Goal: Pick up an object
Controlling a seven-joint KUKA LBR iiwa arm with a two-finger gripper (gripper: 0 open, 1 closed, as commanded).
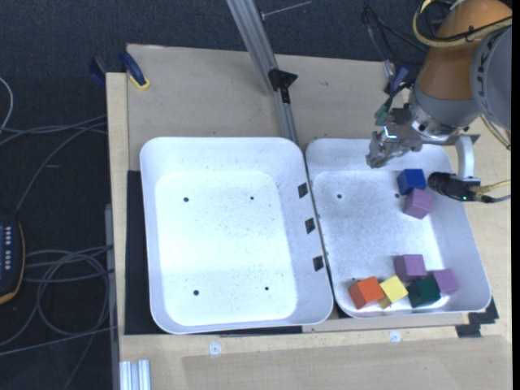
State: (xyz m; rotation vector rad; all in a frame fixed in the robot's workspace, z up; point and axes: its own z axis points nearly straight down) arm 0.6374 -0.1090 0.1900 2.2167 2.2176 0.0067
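The bench (pixel 203 80) was seen carrying two white bins side by side. The left bin (pixel 227 234) lay toward 9 o'clock, the right bin (pixel 366 226) toward 3 o'clock. The arm (pixel 463 55) was recorded entering from 2 o'clock, with the gripper (pixel 380 154) poised over the far rim of the right bin; whether the jaws were apart or together could not be told. Nothing was seen between them. A blue block (pixel 411 179) and a purple block (pixel 419 203) were noted touching, at 4 o'clock from the gripper. At the bin's 6 o'clock edge an orange block (pixel 366 291), yellow block (pixel 394 288), green block (pixel 423 291) and two more purple blocks (pixel 410 265) were clustered.
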